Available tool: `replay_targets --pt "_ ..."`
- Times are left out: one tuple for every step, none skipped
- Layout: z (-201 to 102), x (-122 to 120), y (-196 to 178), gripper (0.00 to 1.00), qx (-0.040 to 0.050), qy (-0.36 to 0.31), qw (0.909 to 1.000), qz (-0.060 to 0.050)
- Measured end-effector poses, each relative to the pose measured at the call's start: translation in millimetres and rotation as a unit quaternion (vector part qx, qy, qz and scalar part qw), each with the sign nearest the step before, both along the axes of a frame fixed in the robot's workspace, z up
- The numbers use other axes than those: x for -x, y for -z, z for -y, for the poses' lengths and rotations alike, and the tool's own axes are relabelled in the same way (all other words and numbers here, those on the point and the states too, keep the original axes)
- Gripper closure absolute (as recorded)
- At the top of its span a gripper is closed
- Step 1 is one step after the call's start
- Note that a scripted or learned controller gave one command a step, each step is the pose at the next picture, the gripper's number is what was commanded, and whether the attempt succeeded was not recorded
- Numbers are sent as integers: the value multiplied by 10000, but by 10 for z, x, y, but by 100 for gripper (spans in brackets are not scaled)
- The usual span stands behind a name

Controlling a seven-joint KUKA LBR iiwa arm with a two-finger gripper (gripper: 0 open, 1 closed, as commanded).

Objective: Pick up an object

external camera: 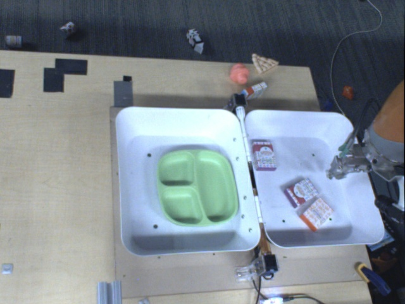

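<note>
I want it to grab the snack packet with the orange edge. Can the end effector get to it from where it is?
Probably yes. The end effector hangs over the right bin, and the orange-edged packet lies flat below it, top uncovered. A purple packet lies right beside it.

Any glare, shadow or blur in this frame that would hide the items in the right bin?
Camera view: even overhead light, soft all over, so print on the three small red-and-white packets is unreadable; mild glare on the glossy white right bin, with faint shadows along its walls; the metal claw is blurred at that bin's right edge; the pale green divided plastic tray shows clearly.
</note>
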State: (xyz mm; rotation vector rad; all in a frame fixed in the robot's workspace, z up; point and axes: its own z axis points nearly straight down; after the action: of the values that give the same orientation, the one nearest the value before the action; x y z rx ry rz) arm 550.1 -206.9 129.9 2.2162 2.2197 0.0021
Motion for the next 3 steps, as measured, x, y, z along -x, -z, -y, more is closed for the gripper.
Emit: replay_targets --pt "-10 -2 4 0 -7 -4 10000 -1" --pt "-265 384 388 0 25 5 10000 94" --pt "-289 360 266 100 -7 -5 9999 105"
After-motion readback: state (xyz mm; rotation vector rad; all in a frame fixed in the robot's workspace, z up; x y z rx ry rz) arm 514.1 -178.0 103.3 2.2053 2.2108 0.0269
